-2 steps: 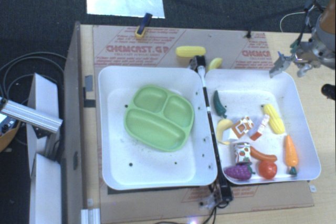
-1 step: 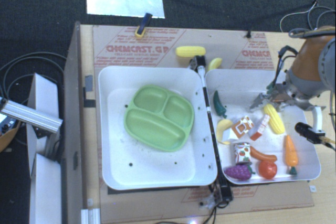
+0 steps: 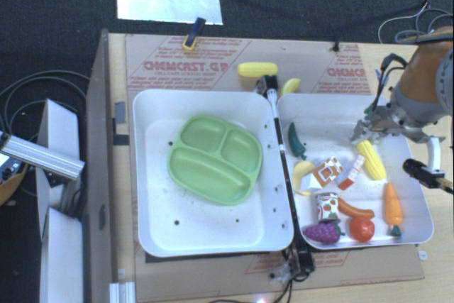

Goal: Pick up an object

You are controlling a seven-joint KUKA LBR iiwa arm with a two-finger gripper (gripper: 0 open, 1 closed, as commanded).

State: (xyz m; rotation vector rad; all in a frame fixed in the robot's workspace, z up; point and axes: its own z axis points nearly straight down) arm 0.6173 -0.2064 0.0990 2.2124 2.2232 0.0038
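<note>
The right bin [image 3: 418, 223] holds several toy foods. A yellow corn cob [image 3: 370, 159] lies near its upper right. Around it are an orange carrot [image 3: 392, 204], a red tomato [image 3: 361, 229], purple grapes [image 3: 322, 232], a sausage [image 3: 355, 209], a small can [image 3: 326, 205], an orange-and-white carton [image 3: 328, 171], a banana [image 3: 303, 171] and a green pepper [image 3: 296, 141]. My gripper [image 3: 367, 131] hangs low over the bin's upper right part, just above the top end of the corn. Nothing shows held in it.
The left bin [image 3: 152, 223] bears a green divided plate [image 3: 215, 159]. A black divider [image 3: 280, 152] runs between the bins. A yellow clamp [image 3: 257, 69] sits at the back of the bench. The grey arm [image 3: 425, 85] comes in from the right.
</note>
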